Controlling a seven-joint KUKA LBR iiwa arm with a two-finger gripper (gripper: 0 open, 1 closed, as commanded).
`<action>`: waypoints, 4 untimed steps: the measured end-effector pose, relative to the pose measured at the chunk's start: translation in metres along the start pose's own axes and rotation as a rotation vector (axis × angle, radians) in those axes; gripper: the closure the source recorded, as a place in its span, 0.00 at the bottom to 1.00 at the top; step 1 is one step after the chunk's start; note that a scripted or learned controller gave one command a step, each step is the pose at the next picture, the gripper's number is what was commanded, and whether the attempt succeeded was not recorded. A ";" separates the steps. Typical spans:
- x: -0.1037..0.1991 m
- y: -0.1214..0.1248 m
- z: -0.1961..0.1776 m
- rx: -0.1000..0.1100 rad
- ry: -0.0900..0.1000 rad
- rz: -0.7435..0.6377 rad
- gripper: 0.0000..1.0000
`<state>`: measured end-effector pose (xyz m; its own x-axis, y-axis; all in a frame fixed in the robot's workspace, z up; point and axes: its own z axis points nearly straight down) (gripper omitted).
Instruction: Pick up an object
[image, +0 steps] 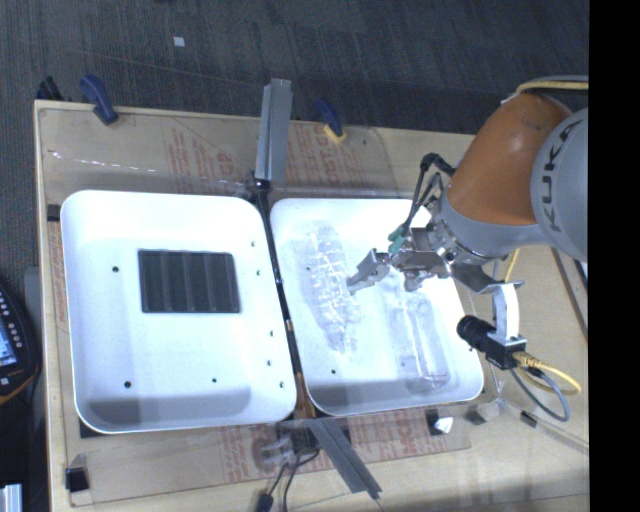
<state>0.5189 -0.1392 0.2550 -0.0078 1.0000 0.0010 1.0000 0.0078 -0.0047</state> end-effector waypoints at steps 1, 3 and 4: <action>0.005 0.024 0.005 -0.003 -0.002 0.263 0.00; 0.037 0.033 -0.011 0.002 0.001 0.572 0.00; -0.016 0.009 0.164 0.000 0.001 0.560 0.00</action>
<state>0.5269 -0.1547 0.0908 0.5246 0.8514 -0.0008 0.8514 -0.5246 -0.0044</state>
